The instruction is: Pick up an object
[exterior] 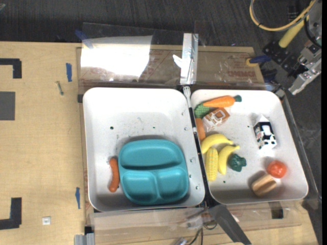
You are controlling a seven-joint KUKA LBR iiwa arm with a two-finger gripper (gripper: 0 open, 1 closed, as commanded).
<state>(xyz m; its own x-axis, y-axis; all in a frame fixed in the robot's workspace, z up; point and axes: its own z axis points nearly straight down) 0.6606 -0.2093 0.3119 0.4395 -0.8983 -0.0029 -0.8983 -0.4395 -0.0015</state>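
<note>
The right bin holds several toy foods: a carrot, a small carton, bananas, a corn cob, broccoli, a black-and-white cow figure, a tomato and a bread roll. In the left bin lie a teal divided plate and an orange sausage. The arm's end with the gripper sits outside the bins, beyond the right bin's far right corner, well above the objects.
A clear plastic sheet lies behind the left bin. Yellow cable loops at the top right near the arm. A second orange sausage rests against the wall between the bins.
</note>
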